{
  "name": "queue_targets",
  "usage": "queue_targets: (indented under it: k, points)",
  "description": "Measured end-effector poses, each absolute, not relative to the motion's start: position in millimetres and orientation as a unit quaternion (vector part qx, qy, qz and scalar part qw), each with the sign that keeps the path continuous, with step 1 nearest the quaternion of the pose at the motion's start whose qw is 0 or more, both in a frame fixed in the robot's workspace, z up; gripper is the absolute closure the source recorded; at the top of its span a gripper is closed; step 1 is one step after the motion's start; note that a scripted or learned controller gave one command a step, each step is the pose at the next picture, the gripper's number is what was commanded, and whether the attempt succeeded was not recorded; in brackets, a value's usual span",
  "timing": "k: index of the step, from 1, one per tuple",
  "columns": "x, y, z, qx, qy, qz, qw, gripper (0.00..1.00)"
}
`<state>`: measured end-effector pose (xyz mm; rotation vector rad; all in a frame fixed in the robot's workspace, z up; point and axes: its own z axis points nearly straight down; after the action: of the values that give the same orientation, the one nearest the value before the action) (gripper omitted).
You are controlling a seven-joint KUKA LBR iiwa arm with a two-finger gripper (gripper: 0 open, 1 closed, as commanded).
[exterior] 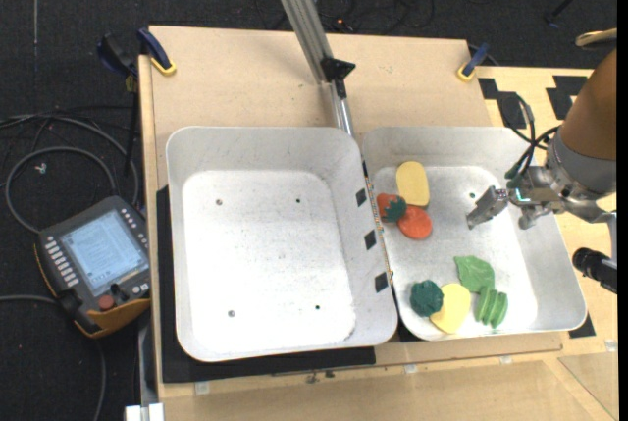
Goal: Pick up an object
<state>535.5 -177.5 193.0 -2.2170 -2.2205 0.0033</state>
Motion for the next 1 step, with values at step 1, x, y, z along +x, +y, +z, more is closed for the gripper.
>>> queue_targets:
  k: [1]
  points:
    - [536.0,-177.5,194.8,-0.707,-0.707,0.0003,0.001,0.0]
